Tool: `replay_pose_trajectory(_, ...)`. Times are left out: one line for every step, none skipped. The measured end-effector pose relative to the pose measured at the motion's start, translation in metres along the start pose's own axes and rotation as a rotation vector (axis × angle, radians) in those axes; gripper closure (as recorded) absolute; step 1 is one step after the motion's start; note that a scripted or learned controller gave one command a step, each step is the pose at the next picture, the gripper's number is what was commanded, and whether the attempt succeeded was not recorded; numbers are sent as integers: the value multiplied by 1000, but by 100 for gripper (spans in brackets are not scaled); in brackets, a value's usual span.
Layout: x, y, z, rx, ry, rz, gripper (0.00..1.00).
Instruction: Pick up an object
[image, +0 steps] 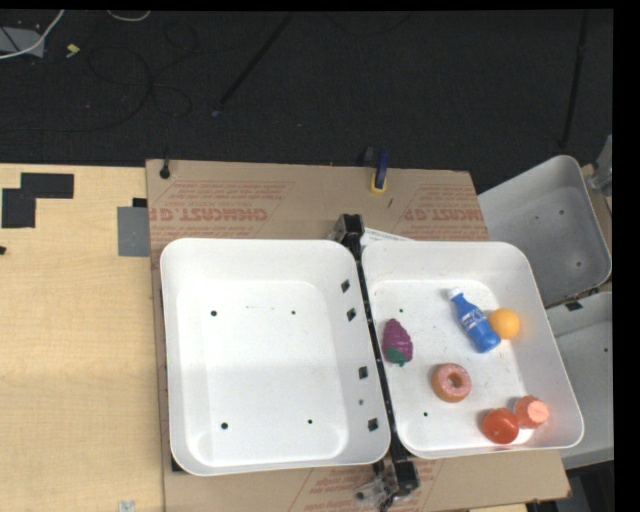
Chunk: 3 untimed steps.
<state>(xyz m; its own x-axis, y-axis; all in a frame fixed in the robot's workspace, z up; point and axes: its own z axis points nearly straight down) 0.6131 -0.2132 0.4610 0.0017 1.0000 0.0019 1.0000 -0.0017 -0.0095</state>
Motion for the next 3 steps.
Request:
replay_pose_trajectory(2, 19, -80, -13, -4, -6, 100)
replay_pose_trajectory(0, 9, -25, -4, -1, 0, 100)
replay_pose_trajectory(2, 20, -79, -11, -3, -7, 100)
